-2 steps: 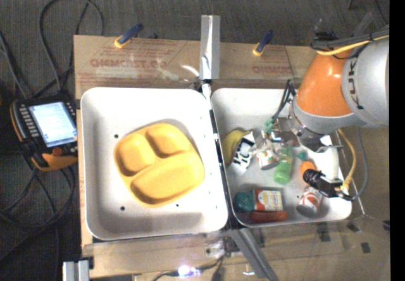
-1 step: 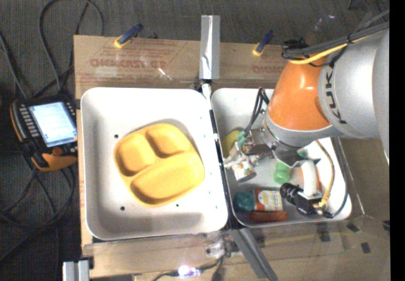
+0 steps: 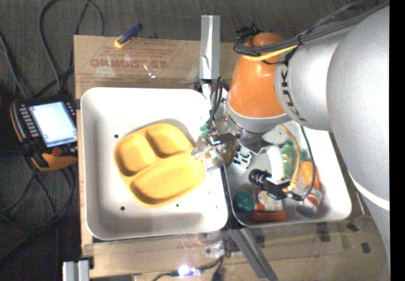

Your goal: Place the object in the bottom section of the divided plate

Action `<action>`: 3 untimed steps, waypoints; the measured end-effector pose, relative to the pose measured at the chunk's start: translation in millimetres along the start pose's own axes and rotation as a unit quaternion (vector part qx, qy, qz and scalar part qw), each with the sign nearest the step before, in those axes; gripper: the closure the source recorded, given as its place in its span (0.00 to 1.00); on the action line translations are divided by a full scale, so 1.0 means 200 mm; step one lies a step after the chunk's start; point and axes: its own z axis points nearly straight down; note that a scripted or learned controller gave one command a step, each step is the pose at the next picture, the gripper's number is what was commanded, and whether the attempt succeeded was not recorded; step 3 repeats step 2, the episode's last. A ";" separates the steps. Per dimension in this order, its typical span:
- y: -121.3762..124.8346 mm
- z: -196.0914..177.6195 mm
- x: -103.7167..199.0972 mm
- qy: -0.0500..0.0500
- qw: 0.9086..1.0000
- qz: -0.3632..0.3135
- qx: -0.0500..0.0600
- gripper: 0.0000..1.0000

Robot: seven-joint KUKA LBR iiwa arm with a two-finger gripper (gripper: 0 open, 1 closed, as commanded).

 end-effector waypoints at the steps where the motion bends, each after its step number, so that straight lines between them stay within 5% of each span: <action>1: 0.00 0.00 0.00 0.000 1.000 0.000 0.000 0.00; 3: 0.03 0.00 0.06 0.000 1.000 -0.016 0.000 0.00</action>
